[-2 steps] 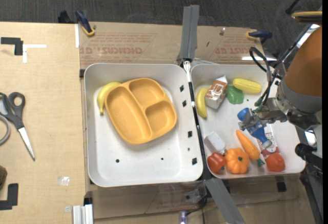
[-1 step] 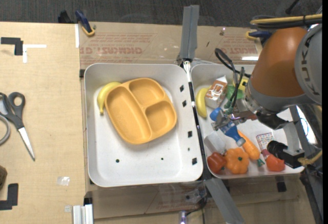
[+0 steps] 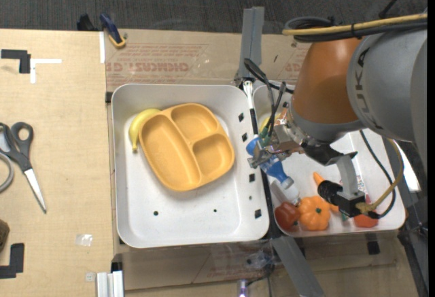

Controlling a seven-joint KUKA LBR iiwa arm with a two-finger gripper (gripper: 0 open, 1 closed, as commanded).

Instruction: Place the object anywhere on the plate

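Scissors (image 3: 26, 165) lie on the counter (image 3: 58, 105) at the frame's left edge. A blue clamp (image 3: 111, 28) sits upper left. A banana (image 3: 138, 127) lies left of centre. Lower right, an orange pumpkin (image 3: 314, 213) touches a red fruit (image 3: 285, 217)

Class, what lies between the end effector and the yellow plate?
In the camera view, just the left bin's white wall separates end effector from plate.

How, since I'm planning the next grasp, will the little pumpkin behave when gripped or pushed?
The pumpkin looks round and ribbed, so it may roll or slip from a pinch. It seems a glossy toy, probably light and stiff. It touches a red fruit near the bin wall, so a push might jam it.
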